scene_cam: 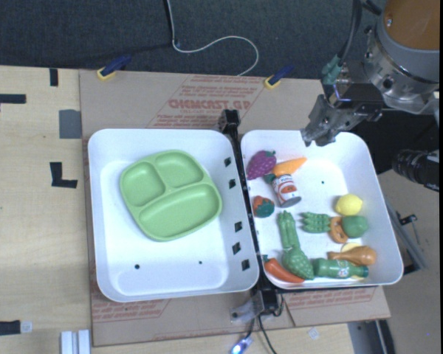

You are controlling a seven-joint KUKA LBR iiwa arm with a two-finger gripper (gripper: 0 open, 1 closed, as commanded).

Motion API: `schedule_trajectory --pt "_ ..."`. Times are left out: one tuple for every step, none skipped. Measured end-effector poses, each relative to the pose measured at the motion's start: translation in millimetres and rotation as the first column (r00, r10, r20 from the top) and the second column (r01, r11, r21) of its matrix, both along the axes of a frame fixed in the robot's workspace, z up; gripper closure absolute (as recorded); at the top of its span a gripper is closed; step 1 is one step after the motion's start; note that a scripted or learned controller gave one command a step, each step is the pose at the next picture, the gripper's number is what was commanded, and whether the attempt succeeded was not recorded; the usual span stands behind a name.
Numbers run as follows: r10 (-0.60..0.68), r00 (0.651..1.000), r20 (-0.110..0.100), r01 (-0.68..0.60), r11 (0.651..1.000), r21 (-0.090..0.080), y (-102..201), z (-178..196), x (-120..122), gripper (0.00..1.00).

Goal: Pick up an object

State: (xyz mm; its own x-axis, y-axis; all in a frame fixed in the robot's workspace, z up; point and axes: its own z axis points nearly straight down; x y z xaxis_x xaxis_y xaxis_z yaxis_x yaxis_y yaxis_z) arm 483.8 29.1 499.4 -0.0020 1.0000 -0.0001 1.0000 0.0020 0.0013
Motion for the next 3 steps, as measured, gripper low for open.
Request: schedule_trajectory --pt "0.004 1.0 0.001 -0.004 1.0 0.001 74 37 20 1.0" --pt "0.002 1.0 -0.007 -0.002 1.0 -0.002 108 -20 1 1.0" --pt "-0.007 1.0 -0.018 0.007 1.0 -0.005 56 -166 9 1.0"
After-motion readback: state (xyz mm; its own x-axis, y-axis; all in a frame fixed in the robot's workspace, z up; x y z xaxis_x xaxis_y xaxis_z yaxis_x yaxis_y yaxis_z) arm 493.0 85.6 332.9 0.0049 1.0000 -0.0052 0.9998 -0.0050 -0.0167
